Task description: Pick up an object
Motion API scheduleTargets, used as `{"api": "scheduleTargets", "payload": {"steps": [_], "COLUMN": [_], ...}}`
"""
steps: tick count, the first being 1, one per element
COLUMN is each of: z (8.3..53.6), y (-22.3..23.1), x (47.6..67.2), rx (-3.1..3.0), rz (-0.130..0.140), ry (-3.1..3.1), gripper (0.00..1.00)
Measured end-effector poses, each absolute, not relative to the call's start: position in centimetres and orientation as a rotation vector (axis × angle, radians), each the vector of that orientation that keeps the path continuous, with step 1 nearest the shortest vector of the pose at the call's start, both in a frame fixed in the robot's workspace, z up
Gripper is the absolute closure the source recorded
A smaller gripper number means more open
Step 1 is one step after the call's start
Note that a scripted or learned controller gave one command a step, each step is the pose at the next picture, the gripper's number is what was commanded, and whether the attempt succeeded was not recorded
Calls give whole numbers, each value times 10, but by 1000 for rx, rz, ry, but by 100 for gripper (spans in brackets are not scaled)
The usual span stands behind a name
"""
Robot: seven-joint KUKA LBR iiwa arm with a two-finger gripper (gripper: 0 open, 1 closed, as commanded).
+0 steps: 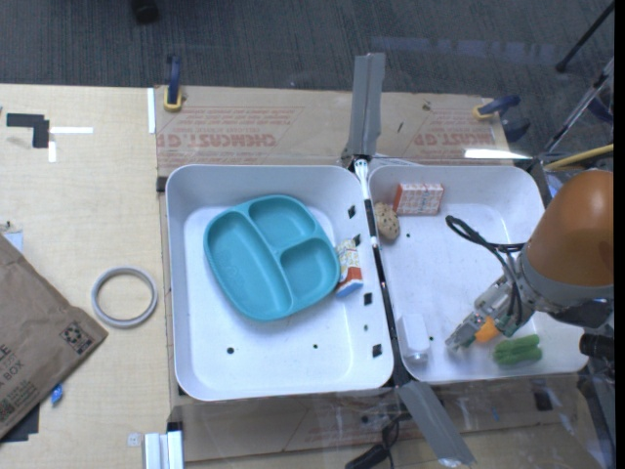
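Reaching low into right bin (527, 189) — gripper (469, 335) over orange piece (485, 332), beside green object (517, 351); finger opening unclear.

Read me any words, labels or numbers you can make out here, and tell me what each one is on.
"CHEMCAST GP", upside down in red: cardboard sheet behind the left bin; the same red print behind the right bin is too blurred to read.
"BOX", partly cut off: brown carton at left.
Small box in the right bin: print too small to read.
Packet beside the blue plate: print too small to read.
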State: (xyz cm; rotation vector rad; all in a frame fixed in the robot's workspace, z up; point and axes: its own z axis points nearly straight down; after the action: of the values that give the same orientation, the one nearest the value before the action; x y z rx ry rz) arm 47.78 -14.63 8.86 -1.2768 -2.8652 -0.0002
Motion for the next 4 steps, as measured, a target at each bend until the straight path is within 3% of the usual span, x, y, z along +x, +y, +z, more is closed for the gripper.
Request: {"api": "scheduleTargets", "payload": {"steps": [1, 2, 3, 4], "z": [96, 89, 88, 89], "y": [-148, -111, -105, -100], "x": [479, 516, 529, 589], "rx": [-1285, -1632, -1625, -1615], "rz": [0, 3, 3, 3], "ry": [-2862, -2681, -2686, -2693], "gripper": [100, 100, 100, 100]}}
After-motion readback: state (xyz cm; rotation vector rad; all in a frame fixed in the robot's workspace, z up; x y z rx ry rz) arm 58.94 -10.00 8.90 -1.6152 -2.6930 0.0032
